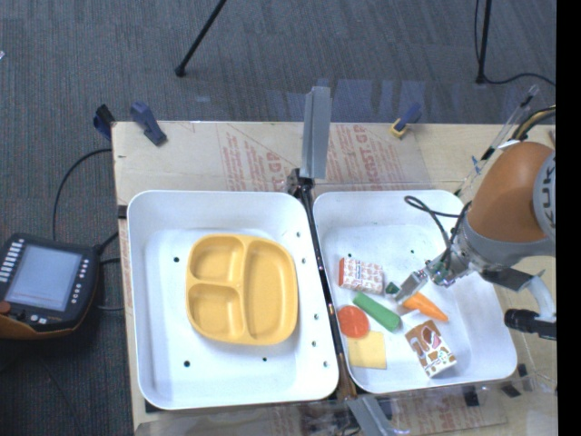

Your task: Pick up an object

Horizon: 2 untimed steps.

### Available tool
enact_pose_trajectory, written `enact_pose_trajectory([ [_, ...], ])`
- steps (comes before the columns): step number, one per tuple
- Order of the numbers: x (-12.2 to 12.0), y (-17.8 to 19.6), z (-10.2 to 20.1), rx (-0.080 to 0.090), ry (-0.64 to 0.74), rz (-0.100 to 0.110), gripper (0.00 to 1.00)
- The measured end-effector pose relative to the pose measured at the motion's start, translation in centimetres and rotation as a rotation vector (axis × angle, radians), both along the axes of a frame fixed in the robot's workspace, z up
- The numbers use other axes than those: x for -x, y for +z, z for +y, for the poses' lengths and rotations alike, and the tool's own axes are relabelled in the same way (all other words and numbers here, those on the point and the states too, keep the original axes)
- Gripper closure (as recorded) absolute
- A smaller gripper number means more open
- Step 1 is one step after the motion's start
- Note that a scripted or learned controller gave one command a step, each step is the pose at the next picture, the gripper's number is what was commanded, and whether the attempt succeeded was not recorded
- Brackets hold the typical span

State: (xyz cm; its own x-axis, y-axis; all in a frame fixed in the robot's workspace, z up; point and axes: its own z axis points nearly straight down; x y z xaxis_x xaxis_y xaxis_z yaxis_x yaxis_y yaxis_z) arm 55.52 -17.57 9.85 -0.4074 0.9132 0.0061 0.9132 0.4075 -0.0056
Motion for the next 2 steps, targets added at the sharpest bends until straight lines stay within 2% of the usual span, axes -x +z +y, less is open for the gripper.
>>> enact_pose_trajectory([
  [1,0.0,0.9,-0.1,-0.002,-0.006,0.001,1.00],
  [2,-4.3,13.8,3.5,0.004,-0.182,-0.014,1.00],
])
